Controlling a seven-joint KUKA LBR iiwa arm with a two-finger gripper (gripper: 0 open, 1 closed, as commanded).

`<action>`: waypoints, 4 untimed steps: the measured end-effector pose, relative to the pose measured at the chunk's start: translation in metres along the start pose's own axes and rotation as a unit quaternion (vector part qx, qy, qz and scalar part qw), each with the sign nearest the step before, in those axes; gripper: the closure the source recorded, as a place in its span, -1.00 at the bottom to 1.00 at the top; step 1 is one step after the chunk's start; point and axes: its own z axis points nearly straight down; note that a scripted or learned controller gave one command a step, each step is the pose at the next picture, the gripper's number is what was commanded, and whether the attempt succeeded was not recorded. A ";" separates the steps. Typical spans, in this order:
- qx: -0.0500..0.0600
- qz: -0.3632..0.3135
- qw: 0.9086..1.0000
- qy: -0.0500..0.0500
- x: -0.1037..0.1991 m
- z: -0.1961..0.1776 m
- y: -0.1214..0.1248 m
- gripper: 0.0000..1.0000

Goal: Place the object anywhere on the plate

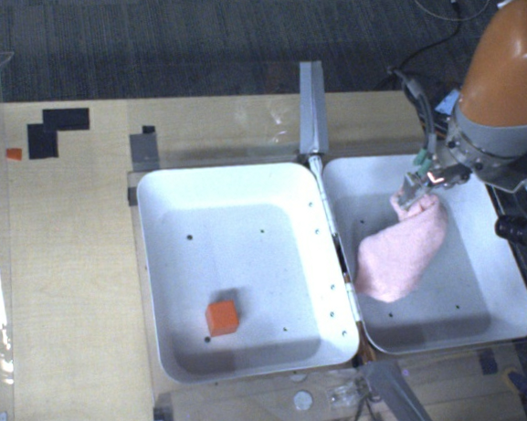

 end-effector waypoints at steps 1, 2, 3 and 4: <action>0.002 -0.003 1.000 0.001 0.001 0.050 0.002 1.00; 0.001 -0.203 0.979 0.002 0.061 0.048 0.018 1.00; -0.001 -0.394 0.919 0.002 0.106 0.039 0.040 1.00; -0.002 -0.569 0.822 0.001 0.155 0.044 0.053 1.00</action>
